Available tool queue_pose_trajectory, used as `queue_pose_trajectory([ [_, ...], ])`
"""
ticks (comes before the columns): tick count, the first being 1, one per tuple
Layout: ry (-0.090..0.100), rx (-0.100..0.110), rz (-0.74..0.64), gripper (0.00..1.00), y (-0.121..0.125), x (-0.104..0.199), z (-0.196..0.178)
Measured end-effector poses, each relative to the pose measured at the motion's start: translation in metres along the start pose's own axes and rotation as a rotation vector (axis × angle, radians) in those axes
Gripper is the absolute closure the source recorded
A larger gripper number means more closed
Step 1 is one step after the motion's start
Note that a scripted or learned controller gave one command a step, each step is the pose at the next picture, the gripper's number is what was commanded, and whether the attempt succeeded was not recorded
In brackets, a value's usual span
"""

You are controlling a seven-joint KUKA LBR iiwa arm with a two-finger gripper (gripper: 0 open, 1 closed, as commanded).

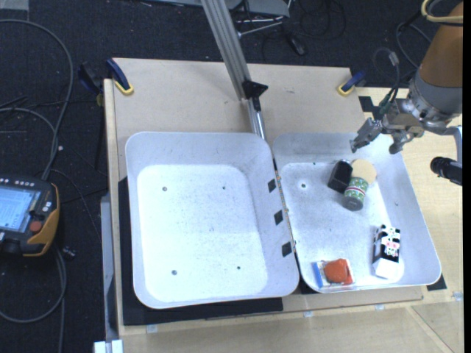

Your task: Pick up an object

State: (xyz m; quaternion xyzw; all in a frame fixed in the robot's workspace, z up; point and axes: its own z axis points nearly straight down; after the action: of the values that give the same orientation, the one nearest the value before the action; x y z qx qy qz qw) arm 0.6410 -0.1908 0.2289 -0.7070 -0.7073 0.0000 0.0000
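The pincer [379, 137] hovers above the right bin's [313, 149] far rim, fingers apart, clamping nothing; the approach looks in hand; next it must descend onto the black block [339, 176] beside the green-labelled can [357, 192].

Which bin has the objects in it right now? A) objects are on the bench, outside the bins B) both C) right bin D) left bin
C: the black block, the small can, the cow-patterned box and the orange item all lie in the right bin, with none seen in the left bin.
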Motion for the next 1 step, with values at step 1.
queue_pose_trajectory([
  [1,-0.003,-0.007,0.0,0.0,-0.0146,-0.0221,0.1123],
])
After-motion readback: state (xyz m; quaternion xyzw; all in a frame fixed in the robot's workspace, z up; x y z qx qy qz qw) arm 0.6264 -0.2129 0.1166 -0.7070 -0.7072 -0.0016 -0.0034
